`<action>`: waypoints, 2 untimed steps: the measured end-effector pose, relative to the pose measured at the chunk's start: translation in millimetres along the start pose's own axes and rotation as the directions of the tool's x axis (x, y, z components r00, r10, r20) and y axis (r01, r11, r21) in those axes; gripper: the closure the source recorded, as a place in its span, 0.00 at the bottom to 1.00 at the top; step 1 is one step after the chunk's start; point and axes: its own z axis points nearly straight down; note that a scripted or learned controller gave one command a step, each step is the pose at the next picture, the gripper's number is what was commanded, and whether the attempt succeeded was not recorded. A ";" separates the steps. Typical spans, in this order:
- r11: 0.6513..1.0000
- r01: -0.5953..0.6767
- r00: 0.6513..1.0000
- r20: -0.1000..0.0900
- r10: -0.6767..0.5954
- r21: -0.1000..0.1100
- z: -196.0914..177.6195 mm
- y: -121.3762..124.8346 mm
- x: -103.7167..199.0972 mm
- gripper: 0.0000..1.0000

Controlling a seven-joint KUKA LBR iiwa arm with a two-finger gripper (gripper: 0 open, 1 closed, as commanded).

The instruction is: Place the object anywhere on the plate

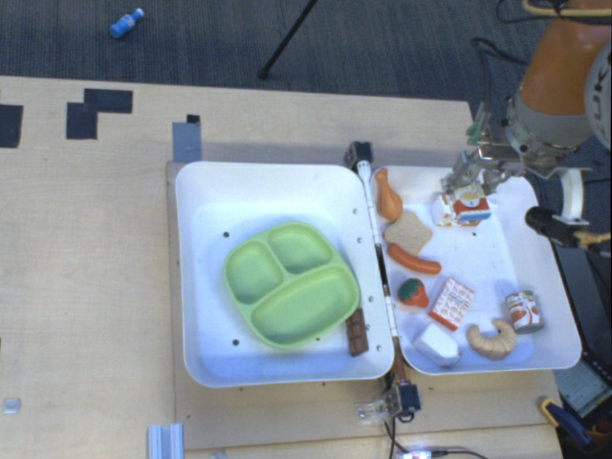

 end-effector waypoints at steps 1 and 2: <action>1.000 0.000 1.000 -0.002 0.000 0.002 36.3 -20.9 51.5 1.00; 1.000 -0.001 1.000 -0.002 0.001 0.004 55.7 -63.3 109.2 1.00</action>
